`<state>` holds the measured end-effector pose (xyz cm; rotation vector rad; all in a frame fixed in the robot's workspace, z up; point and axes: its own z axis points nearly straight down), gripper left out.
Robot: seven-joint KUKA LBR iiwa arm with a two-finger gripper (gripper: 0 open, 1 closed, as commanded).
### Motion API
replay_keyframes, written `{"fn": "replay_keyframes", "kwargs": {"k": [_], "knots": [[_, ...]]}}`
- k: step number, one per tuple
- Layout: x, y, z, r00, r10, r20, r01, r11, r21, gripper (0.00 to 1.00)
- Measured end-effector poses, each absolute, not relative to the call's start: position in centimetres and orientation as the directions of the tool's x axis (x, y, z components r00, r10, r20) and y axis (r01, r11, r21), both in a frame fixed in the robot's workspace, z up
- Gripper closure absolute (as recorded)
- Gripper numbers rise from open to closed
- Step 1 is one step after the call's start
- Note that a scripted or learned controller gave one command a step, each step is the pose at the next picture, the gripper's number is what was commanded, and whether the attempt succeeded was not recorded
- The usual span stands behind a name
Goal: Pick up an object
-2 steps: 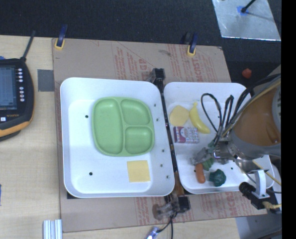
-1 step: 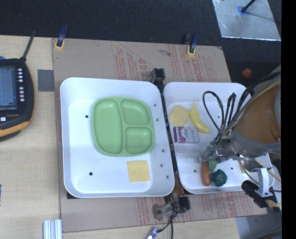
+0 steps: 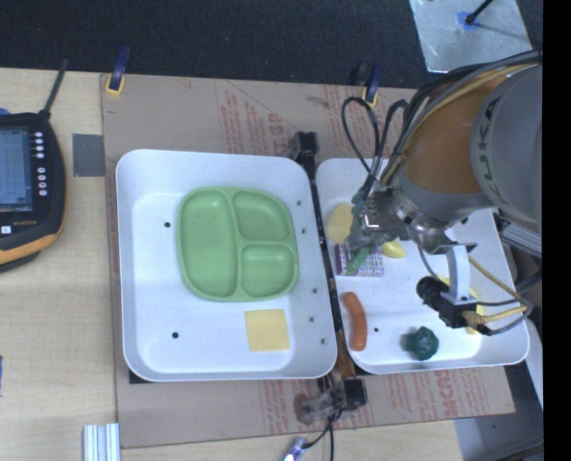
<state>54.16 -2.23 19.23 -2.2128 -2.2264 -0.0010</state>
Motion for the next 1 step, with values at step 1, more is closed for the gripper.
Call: {"fn": "replay_keyframes", "kwargs": {"k": [1], "knots": [[57.38,-1.4,21.47,-0.004,1.0,0.001,1.0,0.004,-0.002,1.0]]}}
